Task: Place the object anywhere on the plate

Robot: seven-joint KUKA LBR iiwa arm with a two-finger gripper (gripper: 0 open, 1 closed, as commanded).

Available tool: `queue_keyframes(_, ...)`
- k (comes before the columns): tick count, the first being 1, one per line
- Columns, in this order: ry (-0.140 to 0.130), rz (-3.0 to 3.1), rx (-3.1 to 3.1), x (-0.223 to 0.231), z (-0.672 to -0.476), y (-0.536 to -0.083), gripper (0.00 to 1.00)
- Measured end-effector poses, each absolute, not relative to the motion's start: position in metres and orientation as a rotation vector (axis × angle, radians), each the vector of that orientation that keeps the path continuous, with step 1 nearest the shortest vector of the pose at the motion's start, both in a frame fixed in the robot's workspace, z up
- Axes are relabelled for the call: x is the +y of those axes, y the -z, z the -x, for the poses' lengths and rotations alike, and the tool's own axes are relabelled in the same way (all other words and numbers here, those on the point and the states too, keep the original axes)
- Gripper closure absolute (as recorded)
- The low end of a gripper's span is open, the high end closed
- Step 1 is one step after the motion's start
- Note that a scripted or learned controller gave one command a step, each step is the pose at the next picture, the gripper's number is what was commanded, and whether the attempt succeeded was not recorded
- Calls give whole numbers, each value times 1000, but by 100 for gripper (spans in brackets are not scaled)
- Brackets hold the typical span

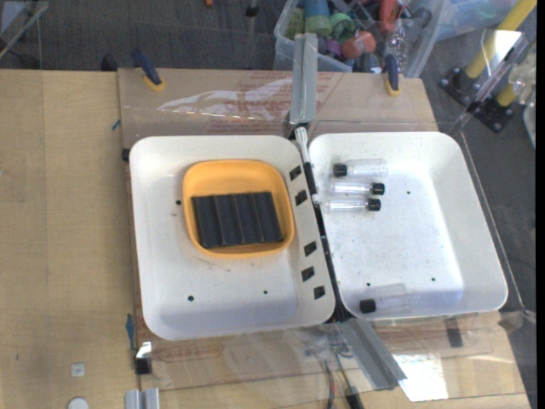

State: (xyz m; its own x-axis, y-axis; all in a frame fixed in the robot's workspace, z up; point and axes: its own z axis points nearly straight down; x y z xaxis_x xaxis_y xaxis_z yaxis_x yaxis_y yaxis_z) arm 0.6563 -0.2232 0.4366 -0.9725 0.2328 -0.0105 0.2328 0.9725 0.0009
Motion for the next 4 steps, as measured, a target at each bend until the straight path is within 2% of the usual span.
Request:
queue_keyframes(1,0,-341,3113,-224,-661,-437,100)
queue_keyframes(4,3,933,2988,-221,-668,-437,100)
